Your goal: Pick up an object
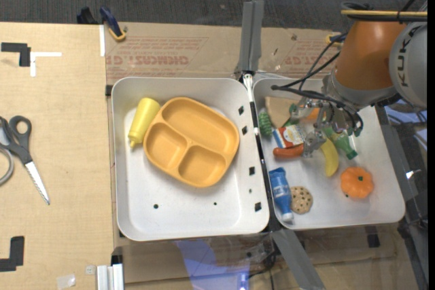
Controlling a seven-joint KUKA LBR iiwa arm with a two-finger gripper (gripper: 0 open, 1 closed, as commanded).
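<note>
From above, we saw the gripper (pixel 317 143) low in the right bin (pixel 389 204), over a banana (pixel 329 157) and hot dog (pixel 288 152); we could not tell its grip. An orange (pixel 356 183) lay at four o'clock, a cookie (pixel 301 200) at seven.
</note>
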